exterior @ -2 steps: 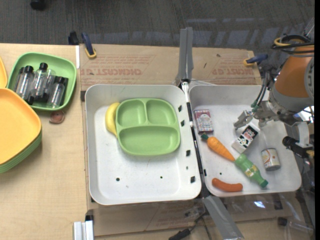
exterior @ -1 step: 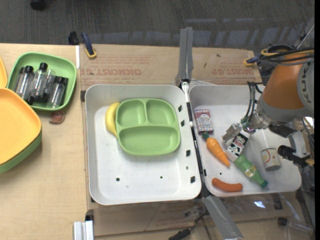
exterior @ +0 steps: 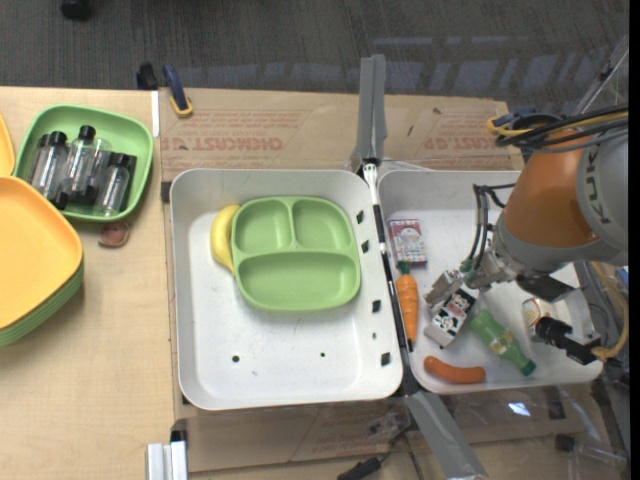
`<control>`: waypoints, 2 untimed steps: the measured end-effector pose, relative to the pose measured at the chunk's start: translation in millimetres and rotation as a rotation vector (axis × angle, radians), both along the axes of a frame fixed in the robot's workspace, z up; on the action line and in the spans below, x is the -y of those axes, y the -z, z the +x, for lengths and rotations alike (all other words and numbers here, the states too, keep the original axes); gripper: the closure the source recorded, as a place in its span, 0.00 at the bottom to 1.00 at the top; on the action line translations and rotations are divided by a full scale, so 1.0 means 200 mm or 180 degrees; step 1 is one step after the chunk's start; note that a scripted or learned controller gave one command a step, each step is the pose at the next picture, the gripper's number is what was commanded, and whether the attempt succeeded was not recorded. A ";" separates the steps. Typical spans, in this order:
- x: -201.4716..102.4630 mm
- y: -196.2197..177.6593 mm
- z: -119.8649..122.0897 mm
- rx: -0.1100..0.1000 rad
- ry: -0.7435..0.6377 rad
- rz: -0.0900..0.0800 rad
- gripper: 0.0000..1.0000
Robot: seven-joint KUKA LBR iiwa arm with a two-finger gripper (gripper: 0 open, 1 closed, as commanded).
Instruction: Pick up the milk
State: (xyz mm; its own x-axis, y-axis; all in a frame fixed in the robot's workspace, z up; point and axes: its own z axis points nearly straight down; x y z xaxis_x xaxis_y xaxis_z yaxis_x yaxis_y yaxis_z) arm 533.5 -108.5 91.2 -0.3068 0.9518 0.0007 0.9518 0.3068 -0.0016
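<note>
Two white bins (exterior: 190, 368), one green divided plate (exterior: 296, 252), one banana (exterior: 221, 238), one carrot (exterior: 407, 306), one sausage (exterior: 455, 371), one green bottle (exterior: 502, 341), one milk carton (exterior: 452, 315), one pink packet (exterior: 406, 241).

you get even, fairly bright overhead light with no hard glare. shadows are soft: a faint one hugs the green tray (exterior: 296, 253) and another lies under the arm (exterior: 556, 208) in the right bin (exterior: 440, 200). white bins read slightly washed out. focus is soft overall, and small labels blur; edges show little distortion
</note>
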 end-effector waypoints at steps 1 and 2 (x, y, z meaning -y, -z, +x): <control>0.01 -0.04 0.00 0.0000 0.0015 -0.0001 1.00; -0.33 -0.50 -0.28 0.0002 -0.0623 -0.0001 1.00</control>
